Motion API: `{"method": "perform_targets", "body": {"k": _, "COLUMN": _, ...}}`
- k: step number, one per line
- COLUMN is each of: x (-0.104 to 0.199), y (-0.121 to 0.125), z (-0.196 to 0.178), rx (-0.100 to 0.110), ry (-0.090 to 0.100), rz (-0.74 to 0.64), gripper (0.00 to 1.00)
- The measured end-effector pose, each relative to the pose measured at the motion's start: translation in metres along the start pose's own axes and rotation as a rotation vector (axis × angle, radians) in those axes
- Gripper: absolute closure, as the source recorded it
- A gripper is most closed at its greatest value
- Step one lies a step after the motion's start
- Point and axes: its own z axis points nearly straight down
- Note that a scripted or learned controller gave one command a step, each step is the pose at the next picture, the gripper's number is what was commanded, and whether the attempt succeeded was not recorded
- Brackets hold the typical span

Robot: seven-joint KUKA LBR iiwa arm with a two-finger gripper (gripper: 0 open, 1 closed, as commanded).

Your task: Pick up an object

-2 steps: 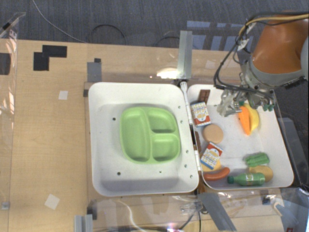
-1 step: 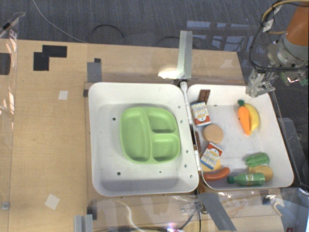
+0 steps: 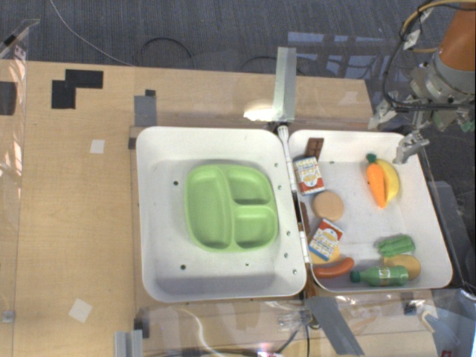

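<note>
The right bin holds several toy foods. An orange carrot lies against a yellow banana near the far right. Two small cartons, a round tan bun and a brown bar line the bin's left side. A red sausage, a green bottle, a green pepper and a yellow piece sit along the near edge. My gripper hangs over the bin's far right corner, just right of and above the banana, with nothing seen in it.
The left bin holds a green divided plate. A metal post rises behind the seam between the bins. Cables loop beside the arm at the upper right. Wooden bench top extends to the left.
</note>
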Motion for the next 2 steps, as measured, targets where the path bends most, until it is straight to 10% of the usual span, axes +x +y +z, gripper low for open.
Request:
{"method": "perform_targets", "body": {"k": 1, "x": -0.006, "y": 0.013, "z": 0.150, "rx": -0.007, "ry": 0.009, "rz": -0.026, "gripper": 0.00}}
{"method": "perform_targets", "body": {"k": 2, "x": 0.035, "y": -0.008, "z": 0.159, "rx": 0.003, "ry": -0.002, "rz": -0.102, "gripper": 0.00}}
